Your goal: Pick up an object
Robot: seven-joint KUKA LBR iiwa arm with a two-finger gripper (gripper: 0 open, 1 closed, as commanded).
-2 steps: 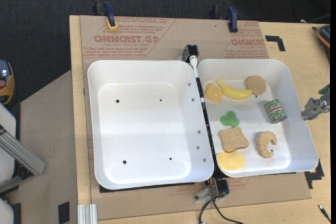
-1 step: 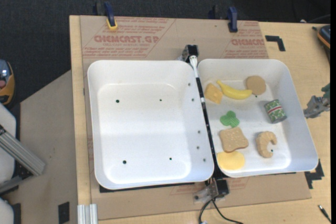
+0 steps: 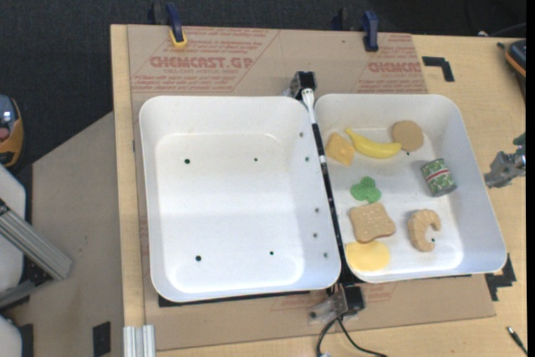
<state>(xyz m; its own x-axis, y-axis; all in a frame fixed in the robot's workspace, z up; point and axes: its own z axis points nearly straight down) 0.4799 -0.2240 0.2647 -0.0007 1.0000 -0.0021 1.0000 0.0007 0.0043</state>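
Note:
The right bin [image 3: 468,138] holds several toy foods. A yellow banana [image 3: 374,146] lies near the back between a yellow wedge [image 3: 339,149] and a round tan cookie [image 3: 407,135]. A green can [image 3: 436,176] lies on its side toward the right wall. A small green leafy piece [image 3: 365,191], a slice of toast [image 3: 371,221], a tan croissant-like piece [image 3: 424,228] and a pale yellow disc [image 3: 368,256] fill the front half. My gripper [image 3: 504,167] shows as a grey shape at the right edge, just outside the bin's right rim, beside the green can and apart from it.
The left bin [image 3: 167,180] sits beside the right one, with a black divider strip [image 3: 319,171] between them. Both rest on a cardboard sheet [image 3: 251,54] held by blue clamps [image 3: 174,21] at the back. Cables [image 3: 334,322] hang at the front edge.

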